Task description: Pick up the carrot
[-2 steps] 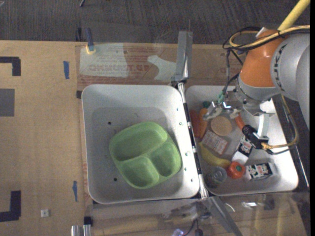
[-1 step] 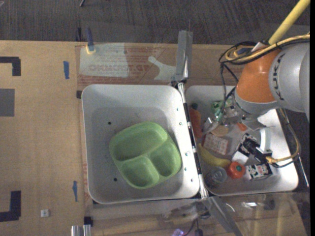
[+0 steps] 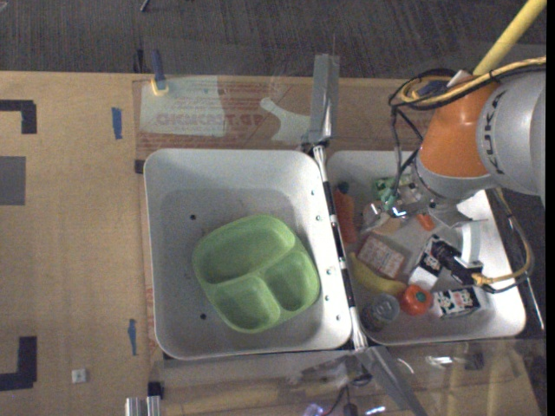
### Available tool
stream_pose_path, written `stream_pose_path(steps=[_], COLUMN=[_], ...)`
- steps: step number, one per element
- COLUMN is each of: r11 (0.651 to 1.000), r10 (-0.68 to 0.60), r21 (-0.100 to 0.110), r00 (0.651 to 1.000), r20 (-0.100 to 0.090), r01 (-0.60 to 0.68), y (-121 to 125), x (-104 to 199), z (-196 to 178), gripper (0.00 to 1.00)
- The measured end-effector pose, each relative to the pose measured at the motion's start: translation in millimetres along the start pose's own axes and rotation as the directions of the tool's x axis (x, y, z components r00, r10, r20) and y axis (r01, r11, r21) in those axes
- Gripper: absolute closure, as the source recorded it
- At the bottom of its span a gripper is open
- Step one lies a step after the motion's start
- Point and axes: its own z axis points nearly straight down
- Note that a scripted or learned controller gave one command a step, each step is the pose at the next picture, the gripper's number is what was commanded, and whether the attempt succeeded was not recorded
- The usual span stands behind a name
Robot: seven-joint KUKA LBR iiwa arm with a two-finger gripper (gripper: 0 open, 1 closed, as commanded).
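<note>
Nearest the lens, along the bottom edge, sits the front rim of the right bin [image 3: 451, 334], just behind it a grey can [image 3: 379, 310] and a small tomato [image 3: 416, 299]. Carrot [image 3: 346, 216] lies lengthwise against that bin's left wall, beside the divider, apart from the clutter of packets. Left bin [image 3: 173, 189] holds a green divided plate [image 3: 256, 272]. Arm [image 3: 486, 128] hangs over the right bin's far side; claw [image 3: 395, 199] sits low near the carrot's upper end (opening cannot be told from this angle). Judged step: approach, nothing gripped yet. Next move calls for shifting left over the carrot and descending close to the wall without clipping it.
</note>
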Motion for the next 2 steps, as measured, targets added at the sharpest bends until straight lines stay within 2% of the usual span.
stream_pose_path(steps=[1, 2], r11=[0.96, 0.925], r10=[0.279, -0.379], r21=[0.003, 0.003], r00=[0.96, 0.925], r20=[0.001, -0.003], r01=[-0.279, 0.379], y=[55.9, 45.7], x=[43.4, 53.4], z=[-89.0, -100.6], gripper=[1.0, 1.0])
